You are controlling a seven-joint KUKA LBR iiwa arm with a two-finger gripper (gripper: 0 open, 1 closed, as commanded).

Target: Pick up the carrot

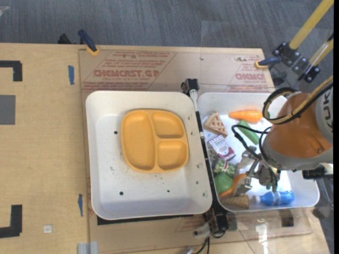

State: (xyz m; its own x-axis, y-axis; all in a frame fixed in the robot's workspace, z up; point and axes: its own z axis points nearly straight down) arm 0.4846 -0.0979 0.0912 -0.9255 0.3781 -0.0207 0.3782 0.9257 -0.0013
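Across the worktop's [47, 142] right-hand bin [312, 197] the carrot [246, 115] lies untouched near the far wall, while our hand [258, 174] hangs low over the nearer clutter — we cannot tell its opening — so the pick is, we judge, all ahead.

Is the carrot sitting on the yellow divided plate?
No, the carrot lies in the right bin, while the yellow plate sits in the left bin.
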